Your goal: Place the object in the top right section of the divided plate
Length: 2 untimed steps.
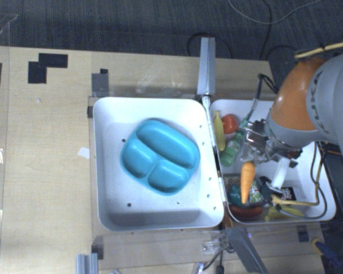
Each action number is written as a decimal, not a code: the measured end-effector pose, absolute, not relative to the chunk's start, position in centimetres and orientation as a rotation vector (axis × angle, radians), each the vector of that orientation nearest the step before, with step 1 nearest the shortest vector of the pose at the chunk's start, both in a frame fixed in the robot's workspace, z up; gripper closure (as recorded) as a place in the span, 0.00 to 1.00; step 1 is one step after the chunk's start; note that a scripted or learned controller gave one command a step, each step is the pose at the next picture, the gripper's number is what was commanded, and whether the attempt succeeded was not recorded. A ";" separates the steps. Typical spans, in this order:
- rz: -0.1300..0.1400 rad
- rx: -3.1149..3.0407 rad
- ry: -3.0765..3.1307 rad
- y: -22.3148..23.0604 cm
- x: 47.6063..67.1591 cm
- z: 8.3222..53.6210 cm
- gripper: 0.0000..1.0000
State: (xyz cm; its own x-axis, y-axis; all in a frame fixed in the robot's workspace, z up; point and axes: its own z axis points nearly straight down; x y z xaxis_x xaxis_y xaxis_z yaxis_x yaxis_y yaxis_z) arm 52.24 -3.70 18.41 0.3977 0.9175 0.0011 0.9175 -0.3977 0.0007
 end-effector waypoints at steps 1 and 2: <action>-0.001 -2.587 -1.782 1.0 50.4 18.4 1.00; -0.005 -2.545 -1.843 4.1 48.7 21.8 1.00</action>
State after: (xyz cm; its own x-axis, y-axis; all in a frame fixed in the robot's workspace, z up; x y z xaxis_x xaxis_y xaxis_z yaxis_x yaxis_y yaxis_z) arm 48.75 4.12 21.76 0.3118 0.9501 0.0019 0.9501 -0.3118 0.0024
